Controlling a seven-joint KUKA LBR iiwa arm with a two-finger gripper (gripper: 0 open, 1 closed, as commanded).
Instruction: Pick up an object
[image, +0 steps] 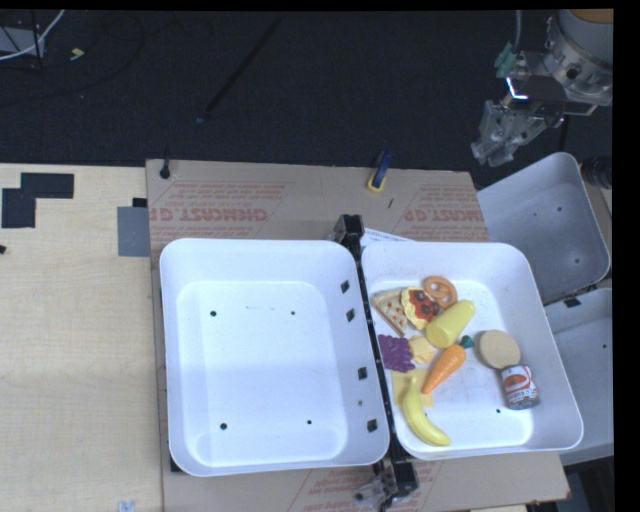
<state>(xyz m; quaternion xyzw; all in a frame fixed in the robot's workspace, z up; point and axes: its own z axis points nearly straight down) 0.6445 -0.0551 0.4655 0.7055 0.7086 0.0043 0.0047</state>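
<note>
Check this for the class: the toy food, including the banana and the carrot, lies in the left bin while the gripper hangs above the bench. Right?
Not quite. The camera view shows the banana and carrot in the right bin, not the left bin. The gripper does hang above the bench.

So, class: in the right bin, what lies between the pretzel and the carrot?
In the camera view, a yellow lemon-like toy lies between the pretzel and the carrot, in the right bin.
</note>
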